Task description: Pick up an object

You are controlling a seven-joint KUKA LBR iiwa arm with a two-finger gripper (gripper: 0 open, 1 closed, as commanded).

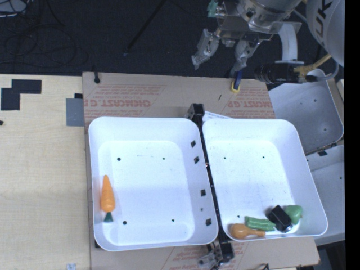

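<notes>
**Desk:** What surrounds the work area, and does anything block the way?

**Photographer:** Two shallow white bins sit side by side on a brown cardboard sheet (146,97) printed with red lettering, joined by a black divider strip (203,173). Pale wooden bench (39,167) lies to the left, carrying dark patches. Black cables (34,16) trail across the dark floor at the top. A grey metal plate (309,108) lies at right. Nothing lies over any of the objects in the bins; all sit open from above.

**Desk:** Give me a count.

**Photographer:** One arm, one gripper (222,58). The left bin (140,129) holds a single toy carrot (107,196), orange with a green top, lying against its left wall. The right bin (253,129) holds four items clustered in its near right corner: an orange pear-shaped toy (245,231), a long green vegetable-like toy (260,223), a small black block (279,217) and a rounded green piece (295,211) partly behind the block. The black block touches both green pieces.

**Desk:** And the gripper against those targets?

**Photographer:** It hangs above the far edge of the cardboard, beyond both bins, its two fingers (203,49) spread apart with nothing between them. The cluster lies well apart from it at the opposite, near end of the right bin; the carrot is equally distant, in the left bin's near-left portion.
</notes>
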